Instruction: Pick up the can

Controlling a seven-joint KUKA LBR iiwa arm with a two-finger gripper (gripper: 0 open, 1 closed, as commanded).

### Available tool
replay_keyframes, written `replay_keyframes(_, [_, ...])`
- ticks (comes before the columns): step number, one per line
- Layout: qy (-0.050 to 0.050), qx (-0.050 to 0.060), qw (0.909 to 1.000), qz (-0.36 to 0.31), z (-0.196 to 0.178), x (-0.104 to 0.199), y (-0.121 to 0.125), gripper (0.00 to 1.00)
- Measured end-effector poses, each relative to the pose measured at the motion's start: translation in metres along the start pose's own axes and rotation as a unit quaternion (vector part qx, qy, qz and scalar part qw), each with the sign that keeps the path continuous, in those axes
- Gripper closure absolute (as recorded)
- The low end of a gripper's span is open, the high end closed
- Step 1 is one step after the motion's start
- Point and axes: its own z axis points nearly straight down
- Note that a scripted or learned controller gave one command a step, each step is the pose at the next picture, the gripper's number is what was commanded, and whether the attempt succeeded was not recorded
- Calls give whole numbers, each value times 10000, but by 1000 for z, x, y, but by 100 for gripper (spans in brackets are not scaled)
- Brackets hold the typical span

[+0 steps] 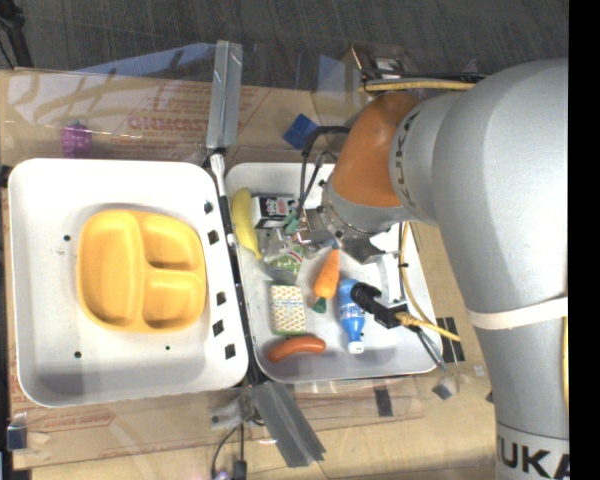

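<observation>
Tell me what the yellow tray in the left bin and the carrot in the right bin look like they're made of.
Yellow tray: looks like moulded plastic, smooth with a soft sheen along its compartment ridges. Carrot: probably toy plastic, given its uniform orange body and flat green tip, though foam or rubber can't be ruled out.

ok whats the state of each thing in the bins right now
yellow tray: upright, alone in left bin
banana: lying along right bin's left wall
carrot: lying tilted
blue bottle: on its side
hot dog: lying flat near front wall
patterned packet: lying flat
</observation>
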Motion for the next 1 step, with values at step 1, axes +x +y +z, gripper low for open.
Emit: replay_keyframes(1, [-5,-6,9999,-114,-142,3,63,100])
